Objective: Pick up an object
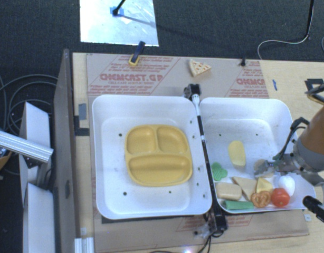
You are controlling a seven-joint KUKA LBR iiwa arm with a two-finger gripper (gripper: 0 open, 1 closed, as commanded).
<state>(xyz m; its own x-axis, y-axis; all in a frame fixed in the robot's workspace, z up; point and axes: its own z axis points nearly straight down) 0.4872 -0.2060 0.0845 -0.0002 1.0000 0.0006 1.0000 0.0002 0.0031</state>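
Observation:
The right bin (246,115) holds several toy foods along its near side. There is a pale yellow oval piece (236,153), a green piece (219,171), a tan bread slice (228,191), a yellow cheese wedge (264,184), a pretzel (260,198), a red tomato (280,196), a white egg (286,183) and a flat green piece (239,205). My gripper (266,166) reaches in from the right and is low over the bin floor. It sits just above the cheese wedge and to the right of the oval piece. Nothing is visibly held.
The left bin (112,120) holds a yellow divided plate (158,154). A black bar (200,130) runs between the bins. Behind them on the cardboard lie a cheese-like wedge (199,67) and a small yellow and blue tool (135,54). The grey arm (312,146) covers the right bin's right rim.

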